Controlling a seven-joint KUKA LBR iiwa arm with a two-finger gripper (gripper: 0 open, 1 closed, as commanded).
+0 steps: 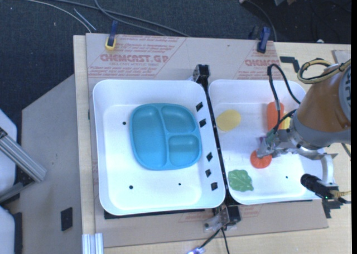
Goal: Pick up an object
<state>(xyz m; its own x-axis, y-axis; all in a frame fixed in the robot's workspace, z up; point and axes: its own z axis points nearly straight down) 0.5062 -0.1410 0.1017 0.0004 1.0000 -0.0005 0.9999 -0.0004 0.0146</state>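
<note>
The right bin [245, 92] holds a yellow round piece [228, 119], a green leafy piece [240, 180], an orange carrot-like piece [273, 114] and a red-orange round piece [260, 160]. My gripper [268, 148] hangs low over the right bin, its tip right above the red-orange piece and touching or nearly touching it. The arm's orange band [323, 108] and grey wrist hide the bin's right part.
The left bin [111, 191] bears a blue divided plate [165, 135]. A black divider with clips [207, 135] runs between the bins. Cables [279, 80] loop over the right bin's far side. Blue clamps [111, 41] hold the board at the back.
</note>
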